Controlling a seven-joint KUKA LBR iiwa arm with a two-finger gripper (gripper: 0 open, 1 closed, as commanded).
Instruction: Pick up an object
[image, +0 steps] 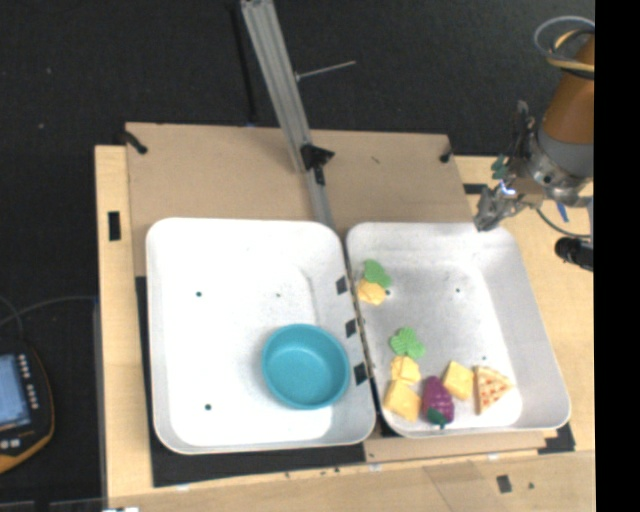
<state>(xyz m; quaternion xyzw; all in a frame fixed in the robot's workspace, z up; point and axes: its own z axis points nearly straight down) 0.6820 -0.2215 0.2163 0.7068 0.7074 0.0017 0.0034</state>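
While parked off right bin (520, 290) back corner: gripper (489, 214), jaw state unreadable; toy food (436, 390) clustered at front wall, ungrasped.

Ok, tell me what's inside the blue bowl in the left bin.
The blue bowl sits upright in the left bin, and its visible inside shows only its own blue surface. Whatever lies beneath the bowl is covered.

No readable text, labels or numbers anywhere.
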